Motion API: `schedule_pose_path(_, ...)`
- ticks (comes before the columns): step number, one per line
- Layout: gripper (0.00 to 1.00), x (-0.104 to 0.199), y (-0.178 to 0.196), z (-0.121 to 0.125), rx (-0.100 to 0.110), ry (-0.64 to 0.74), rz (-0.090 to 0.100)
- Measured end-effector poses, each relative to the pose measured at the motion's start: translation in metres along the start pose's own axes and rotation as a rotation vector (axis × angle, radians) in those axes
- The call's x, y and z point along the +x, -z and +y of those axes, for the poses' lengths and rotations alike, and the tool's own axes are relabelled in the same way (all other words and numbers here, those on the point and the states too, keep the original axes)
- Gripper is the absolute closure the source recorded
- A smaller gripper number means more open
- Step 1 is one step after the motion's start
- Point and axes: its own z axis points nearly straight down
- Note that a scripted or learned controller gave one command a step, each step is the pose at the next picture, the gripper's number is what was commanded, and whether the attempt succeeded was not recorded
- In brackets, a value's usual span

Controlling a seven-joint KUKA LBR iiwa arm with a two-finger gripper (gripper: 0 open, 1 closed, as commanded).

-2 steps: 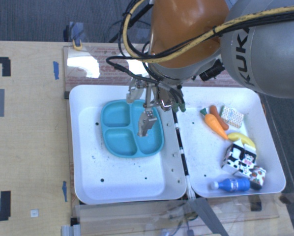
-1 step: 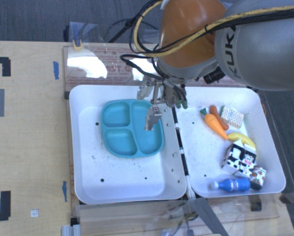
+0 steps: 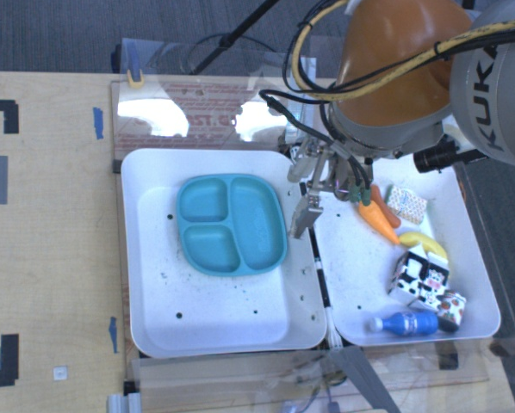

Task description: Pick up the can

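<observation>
My gripper (image 3: 322,203) hangs under the orange wrist band, over the divider between the two bins and at the near-left corner of the right bin (image 3: 477,256). It looks open, with one grey finger (image 3: 304,217) pointing down over the divider and nothing between the fingers. I cannot pick out a can with certainty. The nearest candidate is a black-and-white patterned container (image 3: 419,280) in the right bin, well to the right of and below the gripper. The arm hides the back of the right bin.
The left bin (image 3: 145,256) holds a blue divided plate (image 3: 232,224). In the right bin lie a carrot (image 3: 378,216), a patterned packet (image 3: 408,203), a banana (image 3: 425,246), a blue bottle (image 3: 404,323) and a small dark object (image 3: 451,310).
</observation>
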Motion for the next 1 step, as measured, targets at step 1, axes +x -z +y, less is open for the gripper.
schedule_pose_path(1,1.00,-0.0012,0.0093,0.0015,-0.001,0.003,-0.003)
